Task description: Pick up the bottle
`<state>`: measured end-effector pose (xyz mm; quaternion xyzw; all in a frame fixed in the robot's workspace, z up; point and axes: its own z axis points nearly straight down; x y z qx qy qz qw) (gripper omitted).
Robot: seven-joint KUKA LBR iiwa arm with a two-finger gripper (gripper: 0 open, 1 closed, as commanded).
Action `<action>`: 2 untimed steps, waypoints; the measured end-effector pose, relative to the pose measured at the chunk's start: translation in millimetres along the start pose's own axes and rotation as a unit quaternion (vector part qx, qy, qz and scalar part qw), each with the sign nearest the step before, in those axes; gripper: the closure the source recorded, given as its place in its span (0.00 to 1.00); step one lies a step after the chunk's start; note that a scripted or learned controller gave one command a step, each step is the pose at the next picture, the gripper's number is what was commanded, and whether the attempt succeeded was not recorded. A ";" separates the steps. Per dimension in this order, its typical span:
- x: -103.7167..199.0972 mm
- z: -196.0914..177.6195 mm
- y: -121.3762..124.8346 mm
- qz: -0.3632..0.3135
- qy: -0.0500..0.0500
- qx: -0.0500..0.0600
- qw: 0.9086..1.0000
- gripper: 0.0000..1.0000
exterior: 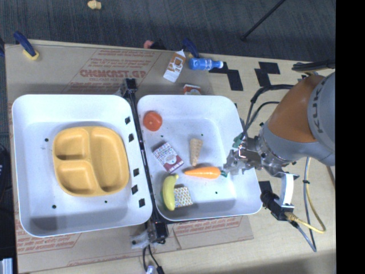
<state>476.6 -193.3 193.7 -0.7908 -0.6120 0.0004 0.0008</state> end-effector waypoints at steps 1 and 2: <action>-6.1 9.5 0.9 -0.129 0.001 0.002 0.992 1.00; -17.2 -23.5 4.1 0.044 0.000 0.000 0.999 1.00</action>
